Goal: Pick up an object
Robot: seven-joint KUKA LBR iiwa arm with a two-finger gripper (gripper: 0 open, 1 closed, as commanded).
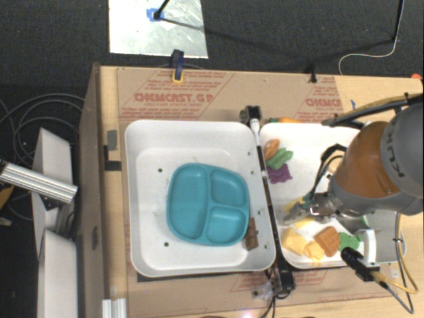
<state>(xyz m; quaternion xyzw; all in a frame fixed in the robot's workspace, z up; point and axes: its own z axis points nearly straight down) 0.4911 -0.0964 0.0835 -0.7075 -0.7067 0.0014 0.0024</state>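
While the arm reaches into the right bin, its jaws hang low, their spread impossible to tell; yellow and tan toys lie just below them, apparently next for picking, and a blue tray sits well left.

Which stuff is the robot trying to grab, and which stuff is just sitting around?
For the job:
gripper
purple toy
green toy
yellow pieces
brown waffle piece

Just lying about:
teal divided plate
silver sheet
cables
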